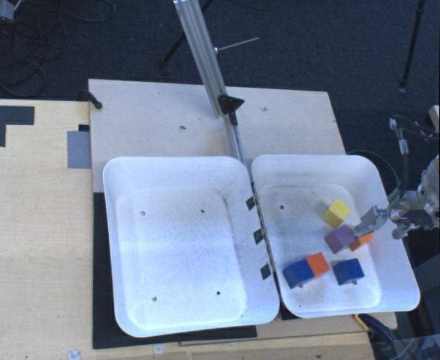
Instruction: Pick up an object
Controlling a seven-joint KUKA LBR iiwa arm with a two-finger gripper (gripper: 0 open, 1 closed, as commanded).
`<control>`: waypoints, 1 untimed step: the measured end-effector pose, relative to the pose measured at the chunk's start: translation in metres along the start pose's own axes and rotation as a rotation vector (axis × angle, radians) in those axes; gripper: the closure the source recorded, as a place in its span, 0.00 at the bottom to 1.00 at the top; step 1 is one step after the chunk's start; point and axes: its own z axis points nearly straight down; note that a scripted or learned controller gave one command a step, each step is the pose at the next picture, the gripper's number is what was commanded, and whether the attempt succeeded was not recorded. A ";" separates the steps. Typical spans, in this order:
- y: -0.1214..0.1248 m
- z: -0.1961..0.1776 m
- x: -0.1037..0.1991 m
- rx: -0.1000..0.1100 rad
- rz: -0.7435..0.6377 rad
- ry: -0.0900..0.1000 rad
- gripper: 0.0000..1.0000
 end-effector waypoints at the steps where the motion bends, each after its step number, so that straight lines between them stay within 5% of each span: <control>1: 0.006 0.134 0.001 -0.021 -0.006 -0.006 0.00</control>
